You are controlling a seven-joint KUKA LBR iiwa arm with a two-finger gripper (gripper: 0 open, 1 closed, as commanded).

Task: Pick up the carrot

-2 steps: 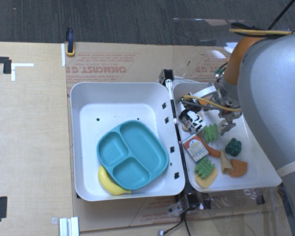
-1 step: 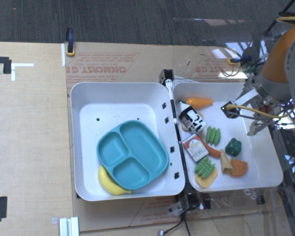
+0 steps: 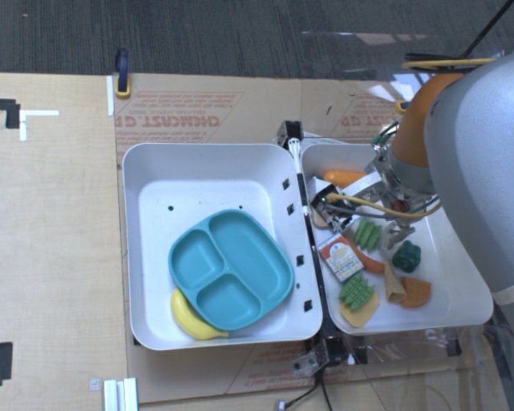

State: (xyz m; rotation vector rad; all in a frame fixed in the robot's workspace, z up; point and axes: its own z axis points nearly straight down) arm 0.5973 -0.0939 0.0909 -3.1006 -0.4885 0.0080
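Closest to the lens stood the grey arm, reaching in from the right, its orange band above the far half of the right bin. The gripper hung low over that bin's clutter; open or shut could not be told from where I stood, and nothing was seen held. The carrot I took to be the orange tapered piece lying flat at the bin's far left corner, hard by the wall, its right end hidden under the wrist. Note: a thinner red-orange piece lay nearer, beside a small printed packet, and could be mistaken for it. Green pods and a dark green broccoli sat between and to the right. The left bin held a teal divided plate with a banana tucked at its near left edge, well apart from the work. Judgement on handling: probably a toy, light, stiff and smooth, so liable to slip or roll if pinched near the narrow tip. Best hold looked to be across the thick middle, jaws square to its length. The wall close behind left little room on that side, so a grasp from above seemed the safer choice.
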